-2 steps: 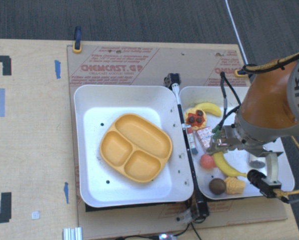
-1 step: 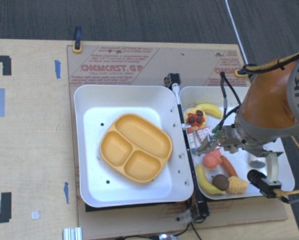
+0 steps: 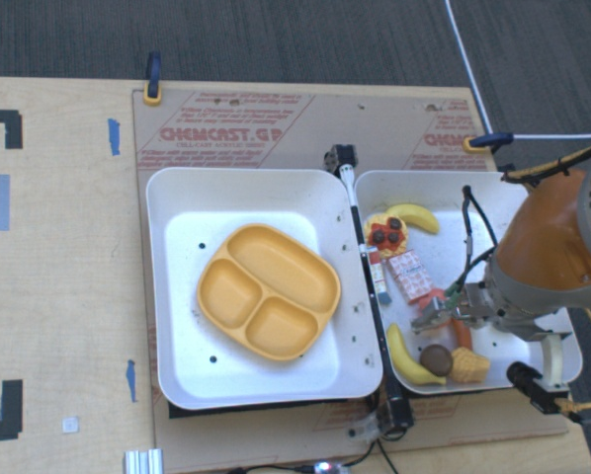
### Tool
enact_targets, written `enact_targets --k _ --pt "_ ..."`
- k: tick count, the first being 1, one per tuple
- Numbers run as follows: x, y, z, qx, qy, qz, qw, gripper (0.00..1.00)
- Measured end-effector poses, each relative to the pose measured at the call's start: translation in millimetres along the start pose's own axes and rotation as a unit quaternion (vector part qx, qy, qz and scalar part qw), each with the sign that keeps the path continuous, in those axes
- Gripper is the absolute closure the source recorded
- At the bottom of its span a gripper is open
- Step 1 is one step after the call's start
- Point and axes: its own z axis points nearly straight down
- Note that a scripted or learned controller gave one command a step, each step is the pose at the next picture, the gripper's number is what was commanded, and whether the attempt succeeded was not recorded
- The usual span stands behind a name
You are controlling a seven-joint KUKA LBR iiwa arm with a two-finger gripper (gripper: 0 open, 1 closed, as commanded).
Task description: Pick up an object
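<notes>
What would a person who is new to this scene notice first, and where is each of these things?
The eye goes first to the yellow divided plate, which lies alone in the left bin. Next comes the grey and orange arm over the right bin, with its gripper low among small toy foods. These include two bananas, one at the far end and one at the near end.

yellow divided plate (image 3: 268, 291) in left bin (image 3: 167, 265)
</notes>
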Motion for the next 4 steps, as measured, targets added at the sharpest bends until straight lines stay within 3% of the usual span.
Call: enact_targets --k 1,2,4 --pt "1 1 -10 -0.002 0.0 0.0 1.0 1.0" --pt "65 2 -87 -0.002 0.0 -0.001 1.0 1.0" --pt "65 5 -108 -0.007 0.0 -0.002 1.0 1.0"
